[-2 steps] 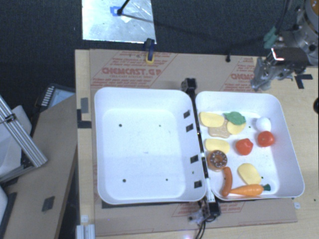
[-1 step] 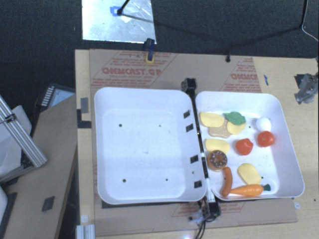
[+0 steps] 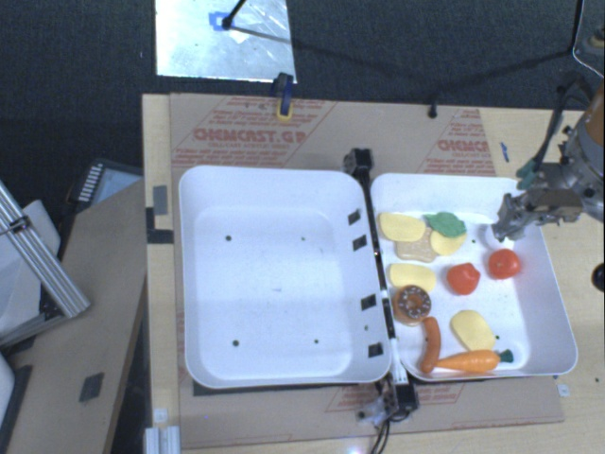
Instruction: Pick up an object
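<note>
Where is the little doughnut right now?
The doughnut lies in the right bin, near its left wall, just below a yellow piece and just above the sausage.

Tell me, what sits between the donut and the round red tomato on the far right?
In the camera view, another red tomato-like piece lies between the donut and the round red tomato, inside the right bin.

A robotics lab; cardboard-topped bench (image 3: 312,126), two white bins (image 3: 274,183), toy food (image 3: 444,282), cables.
</note>
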Motion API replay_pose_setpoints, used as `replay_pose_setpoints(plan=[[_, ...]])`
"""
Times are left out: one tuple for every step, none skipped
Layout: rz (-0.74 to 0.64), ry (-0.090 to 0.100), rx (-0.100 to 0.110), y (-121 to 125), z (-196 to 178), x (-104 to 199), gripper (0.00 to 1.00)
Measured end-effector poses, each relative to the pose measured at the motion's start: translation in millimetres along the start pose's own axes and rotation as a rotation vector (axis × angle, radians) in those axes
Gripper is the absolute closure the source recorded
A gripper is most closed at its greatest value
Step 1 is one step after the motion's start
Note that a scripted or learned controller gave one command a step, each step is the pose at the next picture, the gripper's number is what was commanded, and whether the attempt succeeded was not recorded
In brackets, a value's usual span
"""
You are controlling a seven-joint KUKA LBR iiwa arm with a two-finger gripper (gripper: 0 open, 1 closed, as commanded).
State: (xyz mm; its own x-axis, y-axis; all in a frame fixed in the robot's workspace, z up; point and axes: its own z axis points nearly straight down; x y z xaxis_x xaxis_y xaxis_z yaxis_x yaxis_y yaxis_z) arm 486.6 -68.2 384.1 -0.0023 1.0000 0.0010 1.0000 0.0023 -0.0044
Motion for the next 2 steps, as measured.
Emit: replay_pose_setpoints(plan=[[-0.007,0.0,-0.025,0,-160,44,1.0],[-0.007,-0.001,0.006,3,-19,96,1.0]])
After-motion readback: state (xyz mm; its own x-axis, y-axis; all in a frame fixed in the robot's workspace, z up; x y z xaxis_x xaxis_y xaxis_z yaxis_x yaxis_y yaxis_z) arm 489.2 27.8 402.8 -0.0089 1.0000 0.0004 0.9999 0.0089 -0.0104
